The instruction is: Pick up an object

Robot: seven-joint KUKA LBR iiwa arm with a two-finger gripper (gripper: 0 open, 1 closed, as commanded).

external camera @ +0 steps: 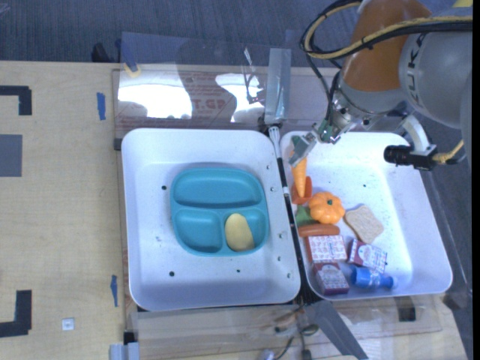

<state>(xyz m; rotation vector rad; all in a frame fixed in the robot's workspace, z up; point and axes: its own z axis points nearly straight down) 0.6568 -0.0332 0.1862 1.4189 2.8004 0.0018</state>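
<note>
My gripper (302,147) hangs over the far left corner of the right bin (420,201), reaching down from the grey and orange arm (382,43). Just below its tip lies an orange carrot (300,180), standing lengthwise along the bin's left wall. Whether the gripper touches the carrot I cannot tell. Near the carrot sit a small orange pumpkin (327,208), a green piece (303,215) and a slice of bread (364,223). Red-and-white packets (327,249) and a blue can (370,279) lie at the bin's front.
The left bin (142,223) holds a teal divided plate (217,190) with a yellow oval item (239,232) in its front right compartment. A metal divider post (276,96) stands behind the two bins. Yellow and black cables (330,21) loop over the arm.
</note>
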